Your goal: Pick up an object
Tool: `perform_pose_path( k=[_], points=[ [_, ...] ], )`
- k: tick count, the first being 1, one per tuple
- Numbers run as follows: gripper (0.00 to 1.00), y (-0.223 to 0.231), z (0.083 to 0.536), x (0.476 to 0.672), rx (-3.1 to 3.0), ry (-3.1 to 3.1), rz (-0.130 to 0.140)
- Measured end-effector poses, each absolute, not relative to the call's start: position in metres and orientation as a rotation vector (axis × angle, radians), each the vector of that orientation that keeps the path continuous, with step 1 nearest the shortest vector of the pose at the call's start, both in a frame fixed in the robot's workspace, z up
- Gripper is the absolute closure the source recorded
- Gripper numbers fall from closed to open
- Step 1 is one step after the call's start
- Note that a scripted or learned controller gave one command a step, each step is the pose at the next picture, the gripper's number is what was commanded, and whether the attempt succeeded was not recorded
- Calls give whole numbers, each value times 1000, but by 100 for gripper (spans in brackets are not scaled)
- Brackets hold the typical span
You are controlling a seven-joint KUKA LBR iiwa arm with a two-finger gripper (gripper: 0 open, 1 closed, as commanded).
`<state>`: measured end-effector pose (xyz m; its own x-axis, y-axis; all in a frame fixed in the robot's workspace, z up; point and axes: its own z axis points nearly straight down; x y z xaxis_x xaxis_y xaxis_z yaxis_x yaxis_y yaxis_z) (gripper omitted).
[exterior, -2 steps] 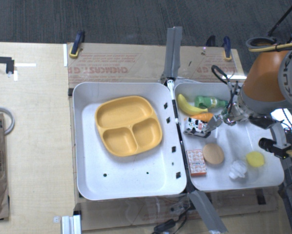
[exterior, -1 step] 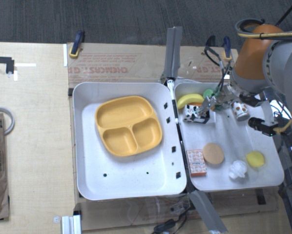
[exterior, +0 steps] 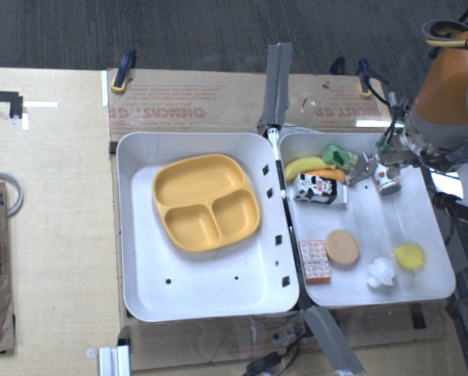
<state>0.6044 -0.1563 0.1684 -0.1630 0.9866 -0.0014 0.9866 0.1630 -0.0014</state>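
At the near edge of the right bin [exterior: 433, 284] lie the small things; a crumpled white piece [exterior: 381, 272], soft-looking, sits near the front rim, and just beside it, toward the right wall, a round yellow object [exterior: 410, 255] with a matte skin; to the left of these is a flat tan disc [exterior: 343, 247], and touching the disc's left side a small red and white box [exterior: 315, 260] that lies along the left wall of this bin.

The left bin [exterior: 140, 288] is smooth white plastic with rounded corners; it holds a yellow divided plate [exterior: 207, 201] with three compartments, set somewhat to the back, so much bare floor stays free at the front and at the left side.

Farther back in the right bin, a black and white carton [exterior: 318, 188] lies flat; behind it a yellow banana [exterior: 304, 167], curved, touches an orange piece [exterior: 331, 175], and a green object [exterior: 337, 157] sits at the back rim.

The gripper [exterior: 379, 172] is low over the back part of the right bin, metallic and shiny; how far it is open I cannot tell, and I see nothing held in it; the middle floor of this bin is free.
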Motion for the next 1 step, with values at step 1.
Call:
perform_pose_path(
  k=[1],
  points=[
    [0,-171,112,628,2088,2350,16]
  ],
)
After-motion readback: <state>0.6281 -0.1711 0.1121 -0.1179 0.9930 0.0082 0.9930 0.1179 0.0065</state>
